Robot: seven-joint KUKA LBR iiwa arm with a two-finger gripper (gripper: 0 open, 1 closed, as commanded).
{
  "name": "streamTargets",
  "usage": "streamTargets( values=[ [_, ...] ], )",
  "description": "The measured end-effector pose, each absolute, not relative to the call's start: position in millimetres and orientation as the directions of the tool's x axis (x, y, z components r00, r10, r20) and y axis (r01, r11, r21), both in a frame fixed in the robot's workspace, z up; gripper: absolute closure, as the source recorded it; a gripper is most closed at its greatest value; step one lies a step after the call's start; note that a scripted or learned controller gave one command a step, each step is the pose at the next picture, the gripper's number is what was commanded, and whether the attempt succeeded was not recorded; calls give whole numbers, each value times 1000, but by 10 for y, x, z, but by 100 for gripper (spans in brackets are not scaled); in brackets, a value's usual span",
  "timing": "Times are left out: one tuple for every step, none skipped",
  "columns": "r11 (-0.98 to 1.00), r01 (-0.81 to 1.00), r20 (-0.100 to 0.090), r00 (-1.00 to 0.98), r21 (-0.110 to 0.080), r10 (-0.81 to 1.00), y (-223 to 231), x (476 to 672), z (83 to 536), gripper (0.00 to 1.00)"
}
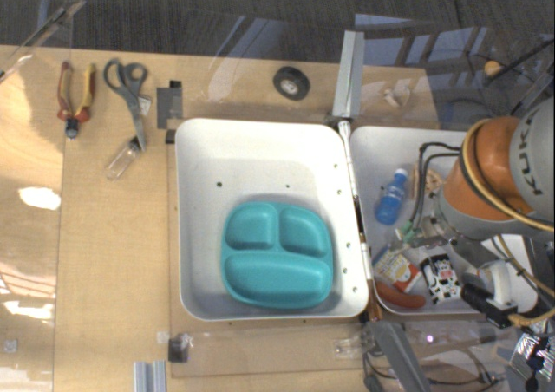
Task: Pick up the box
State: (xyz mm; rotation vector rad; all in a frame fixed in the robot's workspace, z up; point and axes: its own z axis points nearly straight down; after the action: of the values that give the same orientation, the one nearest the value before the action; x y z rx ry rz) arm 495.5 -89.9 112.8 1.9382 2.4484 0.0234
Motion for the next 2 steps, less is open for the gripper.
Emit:
streamTargets(
  values=[
    [233,972,-7,-233,30,972,-890,4985,1236,100],
    [233,972,-7,-233,30,972,-891,4984,1236,0]
  ],
)
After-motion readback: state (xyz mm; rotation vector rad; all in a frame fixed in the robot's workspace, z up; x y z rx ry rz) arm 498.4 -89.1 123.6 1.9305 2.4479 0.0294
